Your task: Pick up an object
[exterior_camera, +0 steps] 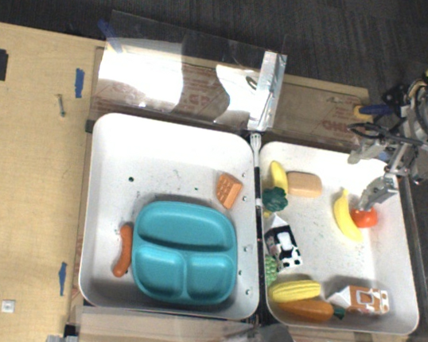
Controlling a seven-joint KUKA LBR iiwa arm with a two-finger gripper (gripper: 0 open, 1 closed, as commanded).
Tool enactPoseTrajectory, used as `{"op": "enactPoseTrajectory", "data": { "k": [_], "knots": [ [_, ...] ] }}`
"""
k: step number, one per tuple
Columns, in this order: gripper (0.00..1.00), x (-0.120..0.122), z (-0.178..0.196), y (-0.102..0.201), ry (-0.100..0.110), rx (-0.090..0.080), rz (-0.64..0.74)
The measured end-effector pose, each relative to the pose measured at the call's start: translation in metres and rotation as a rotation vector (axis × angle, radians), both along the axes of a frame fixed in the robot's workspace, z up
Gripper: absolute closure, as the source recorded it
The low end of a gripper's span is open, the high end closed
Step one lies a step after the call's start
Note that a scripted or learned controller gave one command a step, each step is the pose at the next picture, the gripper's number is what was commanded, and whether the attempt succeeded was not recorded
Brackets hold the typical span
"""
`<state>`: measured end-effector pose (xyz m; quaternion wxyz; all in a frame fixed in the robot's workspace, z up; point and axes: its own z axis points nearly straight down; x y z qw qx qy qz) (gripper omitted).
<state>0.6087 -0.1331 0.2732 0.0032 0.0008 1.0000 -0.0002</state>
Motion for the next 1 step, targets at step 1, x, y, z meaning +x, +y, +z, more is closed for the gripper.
{"op": "enactPoseTrajectory", "data": {
  "k": [1],
  "knots": [
    [0.0, -0.011, -0.1231, -0.0537, 0.013, 0.003, 0.048]
  ]
}}
